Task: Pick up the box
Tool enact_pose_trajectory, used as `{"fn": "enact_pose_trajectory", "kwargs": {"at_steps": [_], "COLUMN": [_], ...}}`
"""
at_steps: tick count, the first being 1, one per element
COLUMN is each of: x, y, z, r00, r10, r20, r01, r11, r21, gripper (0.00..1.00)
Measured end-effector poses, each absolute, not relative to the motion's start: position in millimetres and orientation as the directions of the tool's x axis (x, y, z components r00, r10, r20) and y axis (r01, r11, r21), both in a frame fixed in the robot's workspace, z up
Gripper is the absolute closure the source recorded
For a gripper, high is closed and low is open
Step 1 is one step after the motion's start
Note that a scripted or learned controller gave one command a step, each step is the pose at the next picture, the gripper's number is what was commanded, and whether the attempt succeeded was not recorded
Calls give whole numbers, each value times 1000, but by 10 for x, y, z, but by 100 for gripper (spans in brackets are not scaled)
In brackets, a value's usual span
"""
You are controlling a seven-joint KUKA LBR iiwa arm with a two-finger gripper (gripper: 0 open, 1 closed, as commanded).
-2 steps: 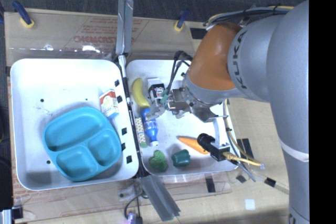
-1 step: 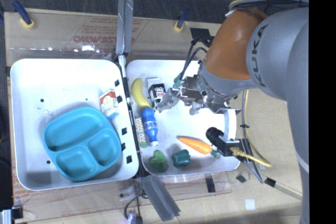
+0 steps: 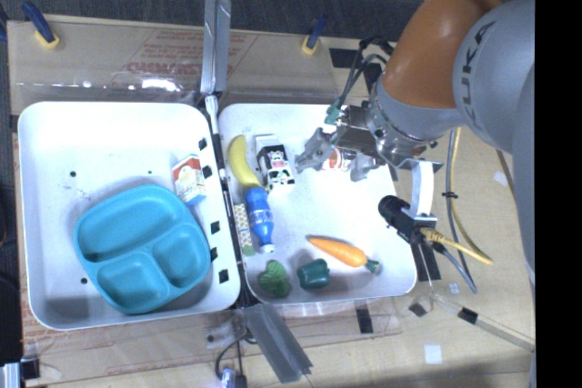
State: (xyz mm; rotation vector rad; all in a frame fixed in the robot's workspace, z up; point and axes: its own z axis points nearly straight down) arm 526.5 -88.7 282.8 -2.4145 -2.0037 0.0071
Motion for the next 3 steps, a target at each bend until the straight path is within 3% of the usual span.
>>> {"fn": "enact_pose_trajectory", "kwargs": {"at_steps": [1, 2, 3], "x": [5010, 5008, 5066], "y": [-988, -989, -1044], "z": [1002, 1076, 916], "r00": [-59, -64, -248], "r10": [998, 998, 969], "r20": [2, 3, 4], "r01": [998, 998, 969], "r11": [59, 64, 248], "r21": [-8, -13, -4], "gripper": [0, 100, 100]}}
